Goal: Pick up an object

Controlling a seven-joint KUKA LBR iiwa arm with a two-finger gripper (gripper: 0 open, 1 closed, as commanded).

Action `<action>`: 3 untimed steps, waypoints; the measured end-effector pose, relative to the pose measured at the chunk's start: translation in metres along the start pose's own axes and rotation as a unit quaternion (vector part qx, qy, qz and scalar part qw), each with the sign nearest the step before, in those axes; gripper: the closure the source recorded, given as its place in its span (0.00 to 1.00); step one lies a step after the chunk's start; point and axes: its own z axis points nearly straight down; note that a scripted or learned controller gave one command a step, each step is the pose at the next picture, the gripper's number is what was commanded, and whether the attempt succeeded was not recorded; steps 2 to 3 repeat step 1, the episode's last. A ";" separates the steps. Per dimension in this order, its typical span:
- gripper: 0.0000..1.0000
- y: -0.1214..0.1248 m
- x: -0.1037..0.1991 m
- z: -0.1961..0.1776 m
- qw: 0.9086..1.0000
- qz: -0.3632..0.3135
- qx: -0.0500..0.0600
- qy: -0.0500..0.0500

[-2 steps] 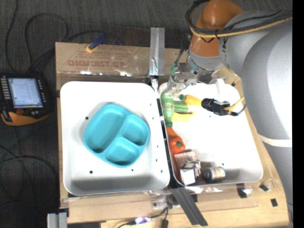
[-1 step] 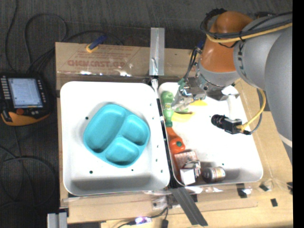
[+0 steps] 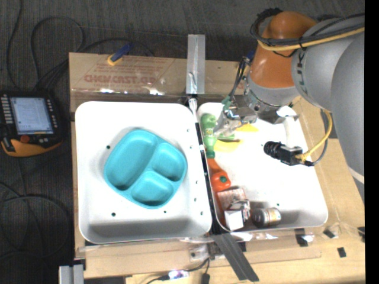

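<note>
My gripper (image 3: pixel 228 122) hangs over the back left of the right bin (image 3: pixel 278 185), below the orange wrist band. Just beside it lie a green object (image 3: pixel 208 129) and a yellow piece (image 3: pixel 225 144) against the bin's left wall. Further forward along that wall sits an orange-red object (image 3: pixel 218 177). In the front left corner rest a small box with a white label (image 3: pixel 233 209) and a dark brown bottle (image 3: pixel 266 216) on its side.
The left bin (image 3: pixel 95 212) holds a turquoise divided tray (image 3: pixel 145 166). A black camera unit (image 3: pixel 282 151) on a yellow cable hangs over the right bin. A metal post (image 3: pixel 196 64) stands behind the bins. A handheld pendant (image 3: pixel 28 120) lies at far left.
</note>
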 end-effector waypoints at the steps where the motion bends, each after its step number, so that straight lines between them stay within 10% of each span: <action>1: 1.00 -0.083 0.045 -0.022 0.999 0.034 -0.002 0.000; 3: 1.00 -0.083 0.045 -0.022 0.999 0.034 -0.002 0.000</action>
